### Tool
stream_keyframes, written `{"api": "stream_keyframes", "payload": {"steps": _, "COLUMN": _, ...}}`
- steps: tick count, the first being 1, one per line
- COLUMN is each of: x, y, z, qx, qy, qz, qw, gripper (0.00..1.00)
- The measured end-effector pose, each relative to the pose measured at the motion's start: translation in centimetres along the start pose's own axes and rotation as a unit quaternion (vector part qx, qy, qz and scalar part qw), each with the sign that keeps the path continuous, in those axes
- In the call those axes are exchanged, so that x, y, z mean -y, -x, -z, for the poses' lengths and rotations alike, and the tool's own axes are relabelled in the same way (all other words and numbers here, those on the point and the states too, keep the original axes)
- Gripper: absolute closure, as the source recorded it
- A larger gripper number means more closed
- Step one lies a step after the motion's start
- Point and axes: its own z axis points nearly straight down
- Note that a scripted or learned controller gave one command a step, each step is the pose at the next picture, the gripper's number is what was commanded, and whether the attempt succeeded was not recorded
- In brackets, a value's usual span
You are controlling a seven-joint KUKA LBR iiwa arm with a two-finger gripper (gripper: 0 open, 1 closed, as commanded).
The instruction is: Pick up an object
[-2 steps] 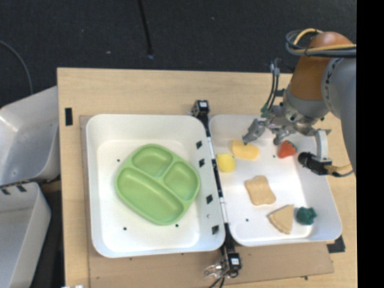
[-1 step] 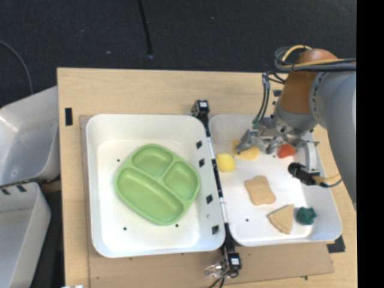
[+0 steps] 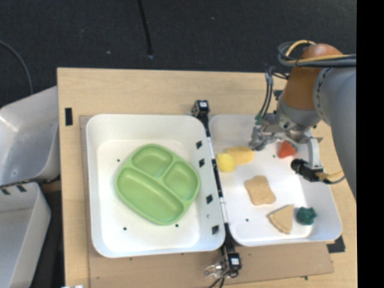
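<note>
The right bin (image 3: pixel 240 230) holds several small items. A yellow piece (image 3: pixel 233 158) lies near the bin's left wall. A tan bread slice (image 3: pixel 260 190) sits in the middle, a tan wedge (image 3: pixel 281 219) lies below it, and a small green item (image 3: pixel 306 215) rests at the lower right. A red-orange piece (image 3: pixel 286 150) shows just under the wrist. My gripper (image 3: pixel 261 138) reaches down at the bin's upper part, just right of the yellow piece and left of the red-orange one. The view does not reveal anything held between its fingers.
The left bin (image 3: pixel 102 233) holds a green divided plate (image 3: pixel 157 183). A ridge with black clips (image 3: pixel 210 179) separates the two bins. The grey arm with its orange band (image 3: pixel 303 86) hangs over the right bin's upper right corner, and a black cable part (image 3: pixel 305 169) hangs beside it.
</note>
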Motion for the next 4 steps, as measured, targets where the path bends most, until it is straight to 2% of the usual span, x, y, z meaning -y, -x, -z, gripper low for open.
{"api": "stream_keyframes", "payload": {"steps": 1, "x": -1.0, "y": 0.3, "z": 4.9, "qx": -0.001, "qy": 0.001, "qz": 0.004, "qw": 1.0, "gripper": 1.0}}
{"api": "stream_keyframes", "payload": {"steps": 2, "x": -1.2, "y": 0.3, "z": 11.4, "qx": -0.001, "qy": 0.001, "qz": 0.004, "qw": 1.0, "gripper": 1.0}}
{"api": "stream_keyframes", "payload": {"steps": 3, "x": -1.3, "y": 0.5, "z": 15.7, "qx": -0.001, "qy": 0.001, "qz": 0.005, "qw": 1.0, "gripper": 1.0}}
{"api": "stream_keyframes", "payload": {"steps": 4, "x": -1.0, "y": -4.6, "z": 14.3, "qx": -0.001, "qy": -0.002, "qz": 0.006, "qw": 1.0, "gripper": 1.0}}
